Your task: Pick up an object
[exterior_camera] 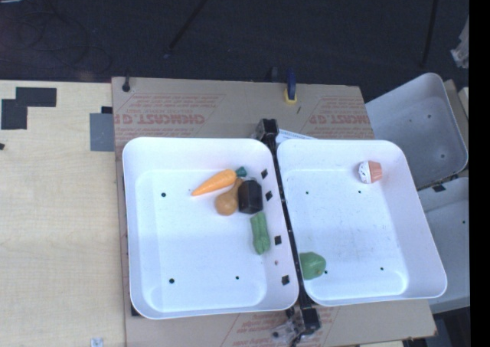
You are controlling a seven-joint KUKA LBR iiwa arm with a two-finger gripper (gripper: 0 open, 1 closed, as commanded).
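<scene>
Camera view takes in the table (53,207) with two white bins side by side, and any of six things could serve for the pick.

In the left bin (145,276), four crowd toward the wall it shares with its neighbour. An orange carrot (215,182) lies slantwise, its leafy end toward the table's far edge and the shared wall. A tan pear-shaped piece (227,203) sits just under it, touching a black lump (249,197). A long green vegetable (261,233) lies just nearer than these, its long axis running roughly along the shared wall.

In the right bin (417,261), a rounded green piece (312,265) rests in the near corner against the shared wall. A small orange-and-white piece (370,172) stands alone near the far right corner.

Since the arm enters from the right, the right bin's two pieces probably lie closest to its reach. The orange-and-white one looks the easier choice, being well apart from everything and clear of the walls. The cluster in the left bin would likely crowd a grasp.

How wide the fingers stand, and whether they hold anything, cannot be told.
</scene>
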